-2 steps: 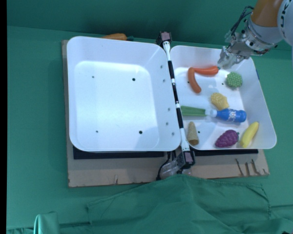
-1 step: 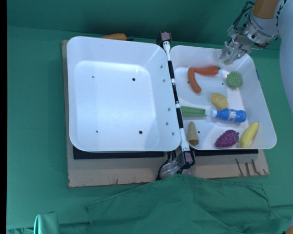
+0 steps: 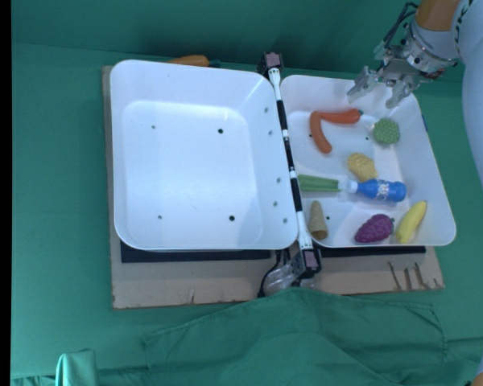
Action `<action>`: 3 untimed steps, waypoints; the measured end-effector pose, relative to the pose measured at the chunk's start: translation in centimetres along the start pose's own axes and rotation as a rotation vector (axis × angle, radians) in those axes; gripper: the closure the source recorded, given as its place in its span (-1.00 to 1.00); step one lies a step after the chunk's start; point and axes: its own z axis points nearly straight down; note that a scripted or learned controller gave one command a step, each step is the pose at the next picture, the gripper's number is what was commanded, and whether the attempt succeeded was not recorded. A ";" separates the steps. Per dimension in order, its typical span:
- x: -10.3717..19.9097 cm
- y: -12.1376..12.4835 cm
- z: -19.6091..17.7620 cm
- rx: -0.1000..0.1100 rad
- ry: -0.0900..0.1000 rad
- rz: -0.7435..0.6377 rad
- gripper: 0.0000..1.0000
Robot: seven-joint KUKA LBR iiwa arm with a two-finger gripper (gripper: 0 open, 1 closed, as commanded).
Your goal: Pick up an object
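Observation:
My gripper (image 3: 379, 92) hangs open above the back edge of the right bin (image 3: 435, 167), with nothing between its fingers. Just below it lie an orange carrot (image 3: 341, 117), a red sausage (image 3: 319, 133) and a green round fruit (image 3: 387, 131). Further forward in the same bin are a yellow corn piece (image 3: 361, 166), a blue bottle (image 3: 378, 190), a green stalk (image 3: 318, 184), an ice-cream cone (image 3: 318, 219), purple grapes (image 3: 374, 228) and a yellow banana (image 3: 411, 221).
The left bin (image 3: 129, 119) stands beside the right one, parted by a black-and-white bar (image 3: 287, 151). An orange object (image 3: 189, 59) lies behind the left bin. Green cloth (image 3: 290, 336) is bunched at the front over the cardboard base (image 3: 185, 292).

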 end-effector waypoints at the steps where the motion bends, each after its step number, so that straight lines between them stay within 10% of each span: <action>1: -0.1 0.2 -1.5 -0.008 -0.004 0.002 1.00; 2: -0.1 -10.2 -1.4 0.007 0.003 0.005 1.00; 3: -0.2 -9.7 -2.7 -0.006 -0.002 0.005 1.00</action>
